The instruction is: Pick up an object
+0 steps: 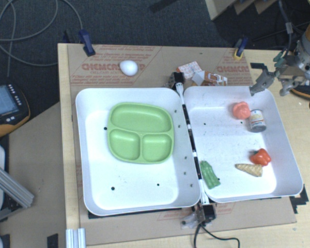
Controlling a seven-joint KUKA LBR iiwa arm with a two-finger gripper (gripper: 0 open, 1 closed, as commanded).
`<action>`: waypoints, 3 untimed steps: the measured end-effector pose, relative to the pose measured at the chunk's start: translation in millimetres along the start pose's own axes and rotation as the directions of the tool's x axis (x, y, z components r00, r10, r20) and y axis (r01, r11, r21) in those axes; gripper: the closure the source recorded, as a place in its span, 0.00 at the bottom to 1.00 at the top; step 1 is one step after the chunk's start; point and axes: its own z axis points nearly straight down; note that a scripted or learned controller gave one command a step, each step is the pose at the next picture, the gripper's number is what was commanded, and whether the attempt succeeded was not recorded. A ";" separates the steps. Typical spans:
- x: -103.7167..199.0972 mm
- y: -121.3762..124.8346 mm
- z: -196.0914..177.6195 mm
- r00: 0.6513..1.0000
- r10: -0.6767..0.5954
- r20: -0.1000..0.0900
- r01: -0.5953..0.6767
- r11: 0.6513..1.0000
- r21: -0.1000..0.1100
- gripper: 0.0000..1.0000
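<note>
The gripper (pixel 273 84) is hanging over the right bin's (pixel 219 138) far right corner with its fingers spread and nothing between them. Inside that bin, a pink lump (pixel 241 110) is sitting closest to it, touching a small can (pixel 257 121). A red pepper (pixel 261 157), a cone-shaped piece (pixel 249 169) and a green veggie (pixel 209 173) are lying along the near side.
</note>
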 end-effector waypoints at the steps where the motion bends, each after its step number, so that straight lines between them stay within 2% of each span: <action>1: -24.3 37.9 99.5 1.000 0.000 0.000 0.000 1.000 0.002 0.00; 2: 6.0 44.1 179.1 1.000 -0.002 -0.001 0.002 1.000 0.002 0.00; 3: 5.8 45.6 167.2 1.000 -0.003 0.002 0.003 1.000 -0.003 1.00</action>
